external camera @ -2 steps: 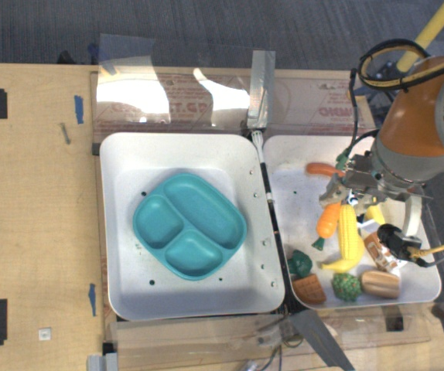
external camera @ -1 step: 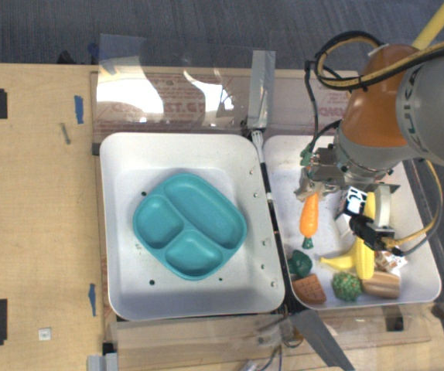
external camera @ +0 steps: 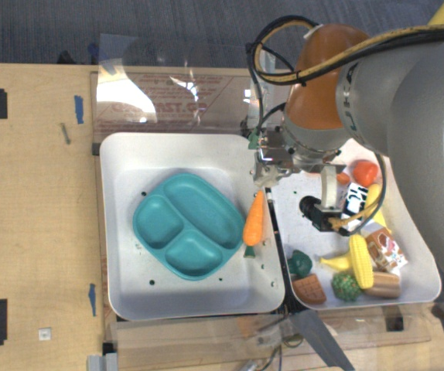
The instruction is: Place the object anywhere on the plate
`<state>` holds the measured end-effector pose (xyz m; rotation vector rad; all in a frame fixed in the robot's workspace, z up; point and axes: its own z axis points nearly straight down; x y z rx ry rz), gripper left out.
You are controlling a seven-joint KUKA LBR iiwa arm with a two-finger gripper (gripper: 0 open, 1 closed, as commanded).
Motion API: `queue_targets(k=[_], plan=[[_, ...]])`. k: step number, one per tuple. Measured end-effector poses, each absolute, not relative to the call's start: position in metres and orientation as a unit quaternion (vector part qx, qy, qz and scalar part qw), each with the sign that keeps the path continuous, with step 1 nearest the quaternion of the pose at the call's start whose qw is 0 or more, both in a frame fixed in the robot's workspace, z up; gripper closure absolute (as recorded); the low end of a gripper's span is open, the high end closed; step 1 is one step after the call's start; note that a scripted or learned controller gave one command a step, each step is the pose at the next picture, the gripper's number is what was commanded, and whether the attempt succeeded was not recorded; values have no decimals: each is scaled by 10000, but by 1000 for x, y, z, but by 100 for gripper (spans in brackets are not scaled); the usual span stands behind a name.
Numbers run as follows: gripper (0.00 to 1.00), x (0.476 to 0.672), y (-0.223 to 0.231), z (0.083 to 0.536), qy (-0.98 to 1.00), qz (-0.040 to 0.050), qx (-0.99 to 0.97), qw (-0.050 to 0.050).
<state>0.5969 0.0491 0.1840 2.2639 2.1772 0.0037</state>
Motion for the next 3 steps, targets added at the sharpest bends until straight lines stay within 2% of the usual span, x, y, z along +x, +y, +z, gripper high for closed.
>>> queue_targets(k=[1,2,3], plan=[[0,597,46,184,6917,5,7222,10],[100,598,47,195,6924,19,7215,28],[100,618,37,184,7938,8,6082,21]])
